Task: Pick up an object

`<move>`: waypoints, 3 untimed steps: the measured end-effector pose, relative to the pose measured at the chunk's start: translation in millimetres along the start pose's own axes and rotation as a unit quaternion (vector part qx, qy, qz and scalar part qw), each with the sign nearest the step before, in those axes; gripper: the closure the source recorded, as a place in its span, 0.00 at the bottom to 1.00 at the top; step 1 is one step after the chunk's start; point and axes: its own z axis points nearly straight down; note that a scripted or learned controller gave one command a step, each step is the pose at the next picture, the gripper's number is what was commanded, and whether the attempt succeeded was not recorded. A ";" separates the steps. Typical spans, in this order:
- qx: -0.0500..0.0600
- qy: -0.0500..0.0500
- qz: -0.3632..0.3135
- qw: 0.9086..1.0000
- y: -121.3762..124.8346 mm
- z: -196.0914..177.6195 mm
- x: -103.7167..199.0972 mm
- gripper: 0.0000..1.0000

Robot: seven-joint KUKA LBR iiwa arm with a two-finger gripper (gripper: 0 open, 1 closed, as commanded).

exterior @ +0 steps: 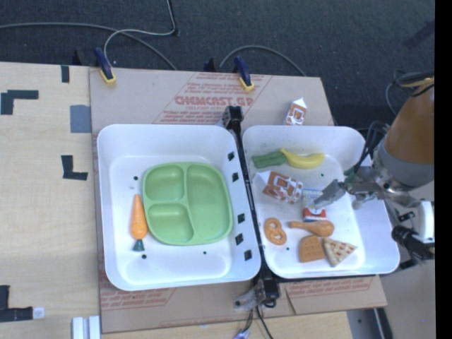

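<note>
Cardboard sheet under both bins reads "CHEMCAST GP" in red. Gripper is over right bin; fingers – can't tell if apart or together. Just below it a small red/white/blue item, print too small to read. Nearby: brick-pattern carton, banana, pretzel, pizza slice. Left bin w/ green divided plate, carrot beside it.
</note>
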 end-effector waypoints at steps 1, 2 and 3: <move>-0.002 0.000 0.000 1.000 -20.0 111.0 13.4 0.00; -0.004 -0.001 0.000 1.000 15.4 110.6 66.3 0.00; -0.004 -0.001 0.000 1.000 -19.1 110.7 59.2 0.00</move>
